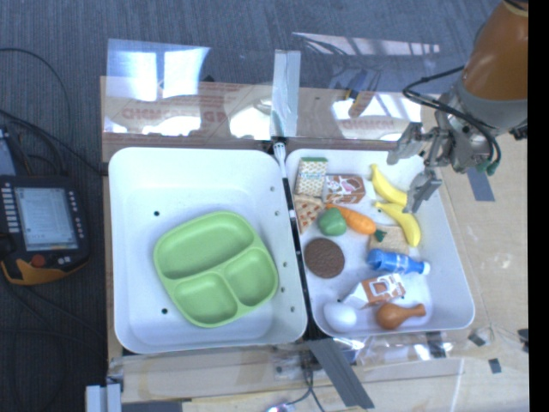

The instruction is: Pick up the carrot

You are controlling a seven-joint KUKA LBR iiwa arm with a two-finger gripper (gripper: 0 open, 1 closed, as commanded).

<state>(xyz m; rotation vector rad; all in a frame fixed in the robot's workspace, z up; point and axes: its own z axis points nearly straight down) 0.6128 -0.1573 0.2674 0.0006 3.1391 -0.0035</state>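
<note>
Carrot [353, 222] lying mid-bin near the right bin's [453, 275] left edge; gripper [418, 172] spread wide, unladen, over its right rim.

Carrot [352, 221] in right bin [455, 269], left of bananas [396, 204].

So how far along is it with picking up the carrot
Nothing looks done yet: the orange carrot with its green top lies in the right white bin, between the crackers and the yellow bananas. In hand: the two-finger gripper hovers near the bananas, open, holding nothing. Left: moving over the carrot, gripping, lifting.
</note>
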